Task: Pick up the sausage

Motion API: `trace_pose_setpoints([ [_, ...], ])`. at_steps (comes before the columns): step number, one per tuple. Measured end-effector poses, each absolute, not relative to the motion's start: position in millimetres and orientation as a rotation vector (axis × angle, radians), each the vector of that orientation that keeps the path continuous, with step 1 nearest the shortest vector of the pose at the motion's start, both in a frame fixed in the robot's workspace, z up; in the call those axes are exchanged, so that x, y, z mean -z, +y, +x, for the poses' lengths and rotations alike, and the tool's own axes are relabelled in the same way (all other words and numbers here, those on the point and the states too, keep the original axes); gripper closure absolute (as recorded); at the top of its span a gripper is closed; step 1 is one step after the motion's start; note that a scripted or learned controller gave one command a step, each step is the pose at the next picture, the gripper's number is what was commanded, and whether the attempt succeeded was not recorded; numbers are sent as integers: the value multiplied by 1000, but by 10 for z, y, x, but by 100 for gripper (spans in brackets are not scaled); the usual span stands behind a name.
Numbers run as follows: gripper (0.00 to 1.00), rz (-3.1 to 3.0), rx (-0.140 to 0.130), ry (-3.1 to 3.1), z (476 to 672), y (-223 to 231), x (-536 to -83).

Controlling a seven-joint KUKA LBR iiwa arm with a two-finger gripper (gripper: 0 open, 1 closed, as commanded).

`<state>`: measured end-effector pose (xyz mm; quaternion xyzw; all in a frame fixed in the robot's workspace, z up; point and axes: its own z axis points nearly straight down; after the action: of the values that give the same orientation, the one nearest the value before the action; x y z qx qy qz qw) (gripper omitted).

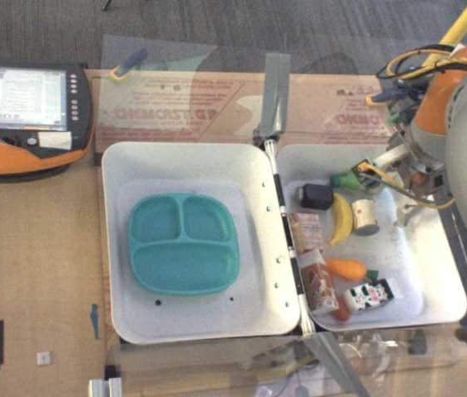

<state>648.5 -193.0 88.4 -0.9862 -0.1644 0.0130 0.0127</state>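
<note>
The sausage (319, 282) is a reddish-brown, speckled long piece lying along the left wall of the right bin (440, 300), running toward its front corner. My gripper (404, 198) hangs over the back right part of that bin, to the right of a small tan can (366, 217). It is well away from the sausage, which lies free with nothing touching it from above. Cables and the grey wrist hide much of the gripper.
Around the sausage lie a brown packet (305, 231), a carrot (347, 268) and a black-and-white carton (370, 294). A banana (341, 220), a black block (316, 195) and a green item (348, 179) lie further back. The left bin (121, 180) holds a teal divided plate (183, 245).
</note>
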Motion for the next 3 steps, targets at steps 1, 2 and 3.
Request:
trace_pose_setpoints([
  [1, 100, -3085, -9, -522, 6535, -1910, -996],
  [2, 100, -3125, 5, -320, 6515, -1272, -2680],
  [3, 100, -3120, -2, -354, 5945, -607, -2500],
])
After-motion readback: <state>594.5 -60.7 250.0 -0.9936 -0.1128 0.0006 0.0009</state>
